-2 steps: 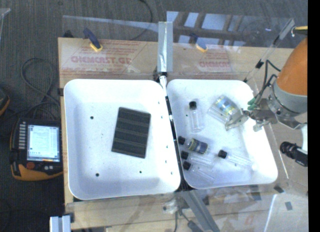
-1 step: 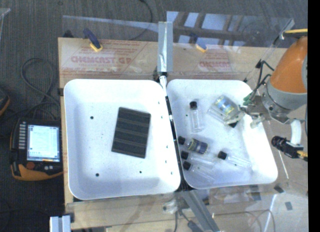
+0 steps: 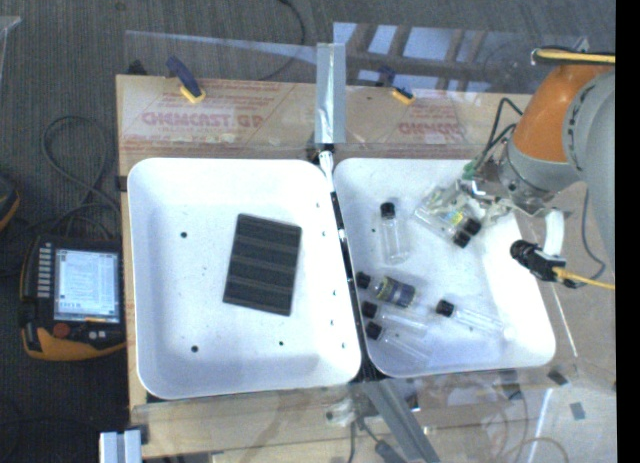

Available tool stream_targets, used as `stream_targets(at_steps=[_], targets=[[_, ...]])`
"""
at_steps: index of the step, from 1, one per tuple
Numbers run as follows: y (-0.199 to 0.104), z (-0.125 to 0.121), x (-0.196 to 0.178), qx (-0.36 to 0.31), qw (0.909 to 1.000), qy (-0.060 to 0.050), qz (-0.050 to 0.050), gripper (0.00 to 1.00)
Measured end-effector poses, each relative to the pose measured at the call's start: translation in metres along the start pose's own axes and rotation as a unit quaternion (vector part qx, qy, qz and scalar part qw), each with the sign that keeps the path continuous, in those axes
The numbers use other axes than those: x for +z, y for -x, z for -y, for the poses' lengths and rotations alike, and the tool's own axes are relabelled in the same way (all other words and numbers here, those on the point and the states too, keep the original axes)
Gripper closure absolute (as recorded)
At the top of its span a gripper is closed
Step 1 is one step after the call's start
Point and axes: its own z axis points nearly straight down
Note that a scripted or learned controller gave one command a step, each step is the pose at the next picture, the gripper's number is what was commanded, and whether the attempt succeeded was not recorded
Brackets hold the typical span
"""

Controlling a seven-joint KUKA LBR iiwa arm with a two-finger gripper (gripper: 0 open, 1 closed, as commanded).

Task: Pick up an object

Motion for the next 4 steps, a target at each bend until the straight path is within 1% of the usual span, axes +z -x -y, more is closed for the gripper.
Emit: stream_targets(at_steps=[1,2,3,4], targets=[[0.0,-0.016,0.007,-0.015,0.9999,0.002,0.001,0.0],[-0.007,-0.023,0.025,-0.045,0.9989,-0.014,-0.001,0.0],[-0.005,-0.022,0.017,-0.046,0.9988,-0.018,0.0,1.0],[-0.033,-0.03,-0.102,0.008,0.9998,-0.017,-0.001,1.0]])
